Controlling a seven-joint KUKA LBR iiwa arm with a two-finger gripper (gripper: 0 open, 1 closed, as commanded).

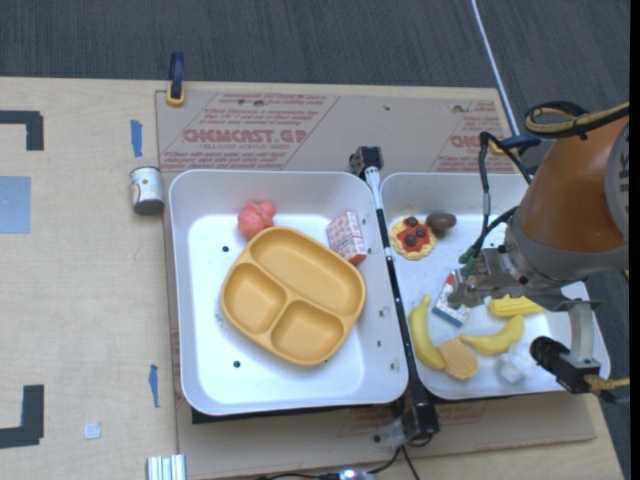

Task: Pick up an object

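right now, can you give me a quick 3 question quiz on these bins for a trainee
1. True or false: the yellow divided plate lies in the left bin.
2. Which bin is the claw over? A left, B right.
3. Fill in: the pink object lies beside the plate's ___ edge in the camera view.

Key: 1 true. 2 B, the right bin, among the bananas. 3 upper.

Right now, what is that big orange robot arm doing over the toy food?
The grey and orange robot arm is reaching down into the right white bin, among plastic toy food. Near it lie a yellow toy banana, a yellow corn cob and a small round toy pizza. The left white bin holds a yellow divided plate. Whether it has grabbed anything can't be told.
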